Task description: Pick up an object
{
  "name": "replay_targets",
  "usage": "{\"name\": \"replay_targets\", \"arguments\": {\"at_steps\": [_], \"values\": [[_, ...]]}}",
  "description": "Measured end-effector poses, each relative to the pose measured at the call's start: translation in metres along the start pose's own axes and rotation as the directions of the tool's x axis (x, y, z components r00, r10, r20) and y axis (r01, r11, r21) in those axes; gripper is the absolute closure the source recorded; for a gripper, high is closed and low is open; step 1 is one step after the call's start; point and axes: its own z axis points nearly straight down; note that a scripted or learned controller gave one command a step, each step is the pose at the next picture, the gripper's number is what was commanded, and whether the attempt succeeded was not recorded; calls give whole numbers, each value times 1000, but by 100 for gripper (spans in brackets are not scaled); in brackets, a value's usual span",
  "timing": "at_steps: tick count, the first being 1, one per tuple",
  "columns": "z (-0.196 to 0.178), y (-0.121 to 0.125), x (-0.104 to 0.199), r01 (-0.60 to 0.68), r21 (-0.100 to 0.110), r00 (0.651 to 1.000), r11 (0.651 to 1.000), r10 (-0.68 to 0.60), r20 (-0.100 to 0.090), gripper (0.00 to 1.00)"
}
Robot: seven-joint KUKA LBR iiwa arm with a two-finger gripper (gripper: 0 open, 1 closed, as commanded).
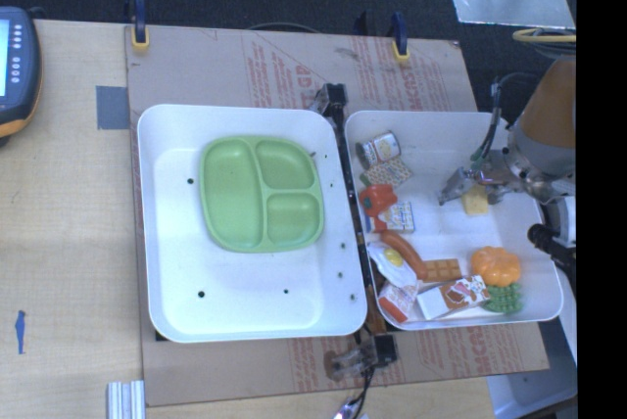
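Note:
My gripper (476,189) hangs over the right part of the right bin (431,125), reaching in from the right below the orange band of the arm. A small pale yellow block (476,204) lies directly at its tip, touching or just under it. Whether the block is gripped is not clear from this angle. Further toys lie in this bin: a small can (380,149), a patterned packet (388,173), a red toy (376,199), a sausage (404,251), an orange fruit (496,265) and green peas (504,302).
The left bin (167,300) holds a green divided plate (261,192). White and red packets (449,296) lie at the right bin's front wall. A handheld pendant (16,65) sits at the bench's far left. Blue clamps (139,21) hold the cardboard at the back.

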Motion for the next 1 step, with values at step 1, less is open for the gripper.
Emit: {"name": "replay_targets", "arguments": {"at_steps": [1], "values": [[-1,51,41,-3,2,1000,1000,3,-4,0]]}}
